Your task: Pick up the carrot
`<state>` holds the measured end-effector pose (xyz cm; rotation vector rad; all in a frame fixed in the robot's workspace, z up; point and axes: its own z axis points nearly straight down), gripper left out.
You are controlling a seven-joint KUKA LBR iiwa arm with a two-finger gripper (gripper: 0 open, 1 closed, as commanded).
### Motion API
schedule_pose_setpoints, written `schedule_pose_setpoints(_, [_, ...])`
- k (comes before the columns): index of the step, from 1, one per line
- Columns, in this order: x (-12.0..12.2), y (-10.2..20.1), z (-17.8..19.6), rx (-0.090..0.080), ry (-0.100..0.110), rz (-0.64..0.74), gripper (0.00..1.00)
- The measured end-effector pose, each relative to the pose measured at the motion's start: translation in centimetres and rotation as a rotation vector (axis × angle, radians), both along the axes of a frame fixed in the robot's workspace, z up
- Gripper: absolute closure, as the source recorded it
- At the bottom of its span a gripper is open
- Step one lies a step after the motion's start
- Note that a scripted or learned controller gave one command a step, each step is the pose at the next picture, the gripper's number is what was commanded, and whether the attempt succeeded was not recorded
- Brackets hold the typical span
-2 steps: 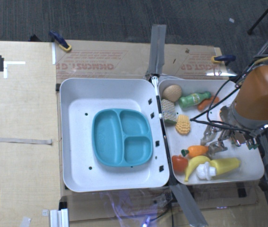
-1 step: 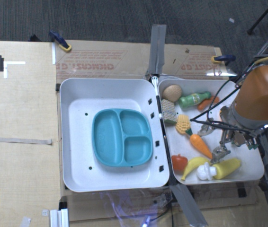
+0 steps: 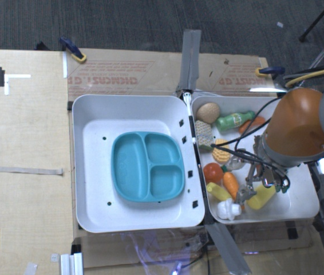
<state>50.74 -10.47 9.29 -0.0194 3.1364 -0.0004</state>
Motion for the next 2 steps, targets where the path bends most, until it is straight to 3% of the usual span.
schedule_pose_setpoints(1, [0.3,0.0,1.0,-0.002,-0.006,0.002,1.00])
schedule_pose_setpoints(2, [1.4,6.4,10.0,0.001,-0.001,-0.387,1.00])
